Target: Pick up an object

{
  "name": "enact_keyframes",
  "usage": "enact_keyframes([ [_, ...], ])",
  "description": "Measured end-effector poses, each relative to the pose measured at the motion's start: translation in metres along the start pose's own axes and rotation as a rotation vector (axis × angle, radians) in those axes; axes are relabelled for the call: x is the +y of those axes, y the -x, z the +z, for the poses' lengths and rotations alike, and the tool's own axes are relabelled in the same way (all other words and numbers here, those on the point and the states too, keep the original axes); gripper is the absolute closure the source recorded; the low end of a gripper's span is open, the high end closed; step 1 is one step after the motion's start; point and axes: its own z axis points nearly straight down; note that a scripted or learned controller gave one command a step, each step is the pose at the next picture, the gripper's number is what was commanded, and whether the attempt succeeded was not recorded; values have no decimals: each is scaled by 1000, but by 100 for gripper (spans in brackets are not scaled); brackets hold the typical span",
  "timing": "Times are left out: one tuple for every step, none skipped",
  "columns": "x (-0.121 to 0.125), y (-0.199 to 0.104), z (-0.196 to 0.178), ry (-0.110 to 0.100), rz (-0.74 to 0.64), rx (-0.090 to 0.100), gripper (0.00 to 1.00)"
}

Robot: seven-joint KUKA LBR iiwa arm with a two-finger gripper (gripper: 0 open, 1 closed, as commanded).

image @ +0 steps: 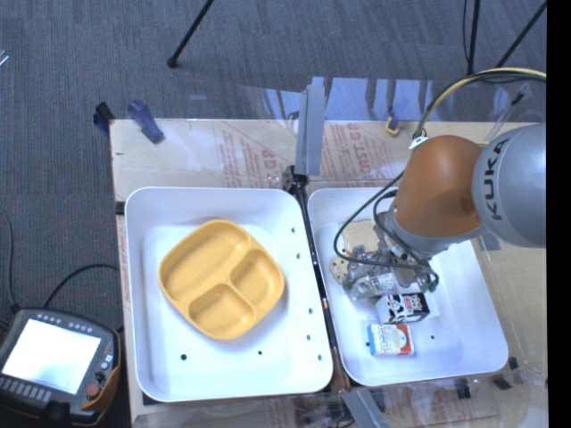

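My gripper (368,279) hangs low in the right bin (464,350), left of centre; I cannot tell how it stands. A black-and-white packet (409,306) lies just beside it, an orange-and-white packet (391,339) below that. The left bin (143,364) holds a yellow divided plate (221,278).

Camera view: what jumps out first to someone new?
The yellow divided plate, lying flat in the left bin, its three compartments bare. Next, the grey arm with its orange band, reaching from the right over the right bin, its hand low near that bin's left side. Just below the hand lie a black-and-white packet and a small orange-and-white packet on the bin floor.
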Motion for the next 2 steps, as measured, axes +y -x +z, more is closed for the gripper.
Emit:
enact_keyframes([
  [0, 5, -1, 0, -270, -4, 100],
  [68, -25, -120, -3, -402, -11, 100],
])
